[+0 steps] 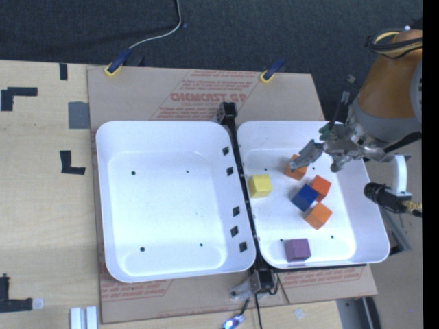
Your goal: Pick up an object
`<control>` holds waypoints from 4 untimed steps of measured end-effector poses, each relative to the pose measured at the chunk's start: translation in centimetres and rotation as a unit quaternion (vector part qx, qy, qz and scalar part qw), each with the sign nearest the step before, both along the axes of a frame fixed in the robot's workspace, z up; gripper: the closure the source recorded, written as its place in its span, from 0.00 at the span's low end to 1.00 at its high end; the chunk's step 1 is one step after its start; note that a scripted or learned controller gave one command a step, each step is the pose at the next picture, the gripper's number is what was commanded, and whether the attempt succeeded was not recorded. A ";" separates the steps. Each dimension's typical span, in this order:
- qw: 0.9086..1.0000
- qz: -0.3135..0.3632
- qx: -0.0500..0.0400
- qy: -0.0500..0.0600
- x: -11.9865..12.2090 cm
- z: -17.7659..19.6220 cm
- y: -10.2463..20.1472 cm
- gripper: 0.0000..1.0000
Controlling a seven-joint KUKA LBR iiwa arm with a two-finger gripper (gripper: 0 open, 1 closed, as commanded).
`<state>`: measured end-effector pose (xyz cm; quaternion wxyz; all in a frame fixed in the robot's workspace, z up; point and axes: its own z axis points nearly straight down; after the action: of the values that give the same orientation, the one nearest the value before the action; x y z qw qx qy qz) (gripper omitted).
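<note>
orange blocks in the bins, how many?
3, all in the right bin: one at the pincer tip, one right of the blue block, one below it. The arm may hide more.

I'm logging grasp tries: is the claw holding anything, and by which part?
Cannot be told. The claw hangs over the right bin next to an orange block, but no block shows between its fingers.

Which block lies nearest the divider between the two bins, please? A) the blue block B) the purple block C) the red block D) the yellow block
D: the yellow block sits in the right bin just beside the divider, closer than the others.
</note>
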<state>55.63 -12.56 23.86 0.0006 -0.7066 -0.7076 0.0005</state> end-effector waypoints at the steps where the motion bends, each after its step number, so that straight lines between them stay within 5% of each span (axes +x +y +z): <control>1: 1.000 0.000 -0.002 0.000 5.4 -16.2 -1.3 0.00; 2: 1.000 0.001 -0.001 -0.001 5.5 -14.4 -1.2 1.00; 3: 1.000 0.000 0.001 0.018 10.0 -15.8 1.1 1.00; 4: 1.000 0.000 0.000 0.002 9.1 -15.5 2.9 1.00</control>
<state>64.71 -9.67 8.34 0.0020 -0.7067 -0.7075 0.0023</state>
